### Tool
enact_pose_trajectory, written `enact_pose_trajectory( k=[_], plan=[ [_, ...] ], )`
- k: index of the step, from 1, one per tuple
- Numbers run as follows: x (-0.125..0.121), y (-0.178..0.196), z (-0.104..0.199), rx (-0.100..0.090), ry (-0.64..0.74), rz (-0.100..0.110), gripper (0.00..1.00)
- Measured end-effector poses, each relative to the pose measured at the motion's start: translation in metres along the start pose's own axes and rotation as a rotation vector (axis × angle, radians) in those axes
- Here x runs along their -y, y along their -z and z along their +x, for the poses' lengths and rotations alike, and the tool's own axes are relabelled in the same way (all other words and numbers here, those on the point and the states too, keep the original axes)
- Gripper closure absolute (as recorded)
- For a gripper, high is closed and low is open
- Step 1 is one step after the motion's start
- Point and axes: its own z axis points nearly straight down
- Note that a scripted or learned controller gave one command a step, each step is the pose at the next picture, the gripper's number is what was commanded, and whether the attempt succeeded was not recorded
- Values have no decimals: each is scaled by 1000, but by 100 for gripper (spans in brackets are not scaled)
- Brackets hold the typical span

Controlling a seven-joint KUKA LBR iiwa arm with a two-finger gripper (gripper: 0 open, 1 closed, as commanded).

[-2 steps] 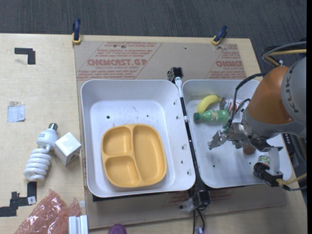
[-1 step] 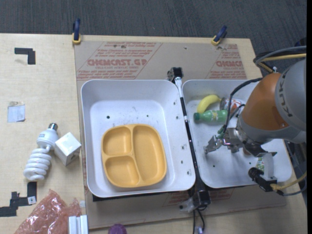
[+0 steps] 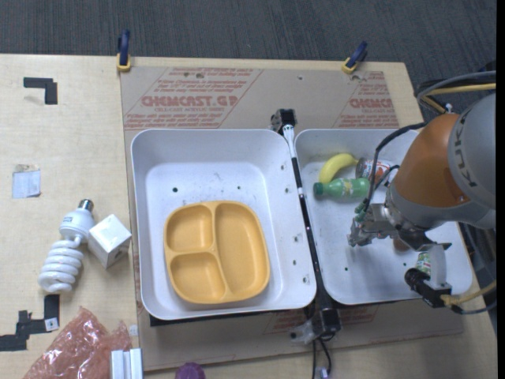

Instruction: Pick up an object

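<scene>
In the right bin [image 3: 347,279] lie a yellow banana [image 3: 335,165], a green bottle [image 3: 344,188] and a small can [image 3: 372,169] at the far side. My gripper [image 3: 361,234] hangs low over the middle of that bin, just in front of the green bottle, under the orange-banded wrist [image 3: 430,172]. Nothing shows between its tips. A small red-brown thing [image 3: 402,245] peeks out beside the arm. The left bin [image 3: 150,164] holds a yellow divided plate [image 3: 215,251].
A spiral light bulb [image 3: 65,251] and a white cube [image 3: 110,240] lie on the bench left of the bins, with a red mesh bag [image 3: 79,346] at the front left. Clamps and cables sit between the bins [image 3: 293,144].
</scene>
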Motion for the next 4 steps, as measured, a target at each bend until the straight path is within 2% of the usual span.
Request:
enact_pose_trajectory(
  k=[1, 2, 3, 4],
  plan=[
    [0, 0, 0, 0, 0, 0, 0],
    [-1, 10, -1, 0, 0, -3, 100],
    [-1, 10, 0, 0, -1, -2, 0],
    [-3, 20, -1, 1, 0, -5, 100]
  ],
)
